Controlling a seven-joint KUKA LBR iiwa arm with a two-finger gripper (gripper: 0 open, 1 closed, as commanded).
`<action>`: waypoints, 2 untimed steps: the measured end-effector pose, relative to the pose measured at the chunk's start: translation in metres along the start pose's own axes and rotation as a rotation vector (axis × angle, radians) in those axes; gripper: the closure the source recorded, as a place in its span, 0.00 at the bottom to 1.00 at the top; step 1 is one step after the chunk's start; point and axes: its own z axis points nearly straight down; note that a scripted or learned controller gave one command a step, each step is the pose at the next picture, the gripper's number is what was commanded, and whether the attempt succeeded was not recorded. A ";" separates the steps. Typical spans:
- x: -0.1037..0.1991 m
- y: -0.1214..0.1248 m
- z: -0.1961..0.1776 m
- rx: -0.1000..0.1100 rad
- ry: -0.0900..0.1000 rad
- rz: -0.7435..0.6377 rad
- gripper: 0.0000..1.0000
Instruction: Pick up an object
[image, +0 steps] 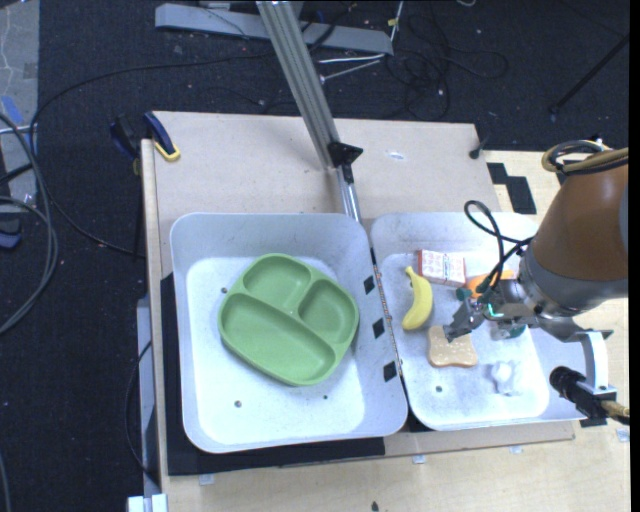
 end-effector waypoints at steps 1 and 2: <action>0.000 0.001 -0.001 -0.002 -0.001 0.000 0.00; 0.004 0.005 0.061 0.001 0.000 0.002 0.00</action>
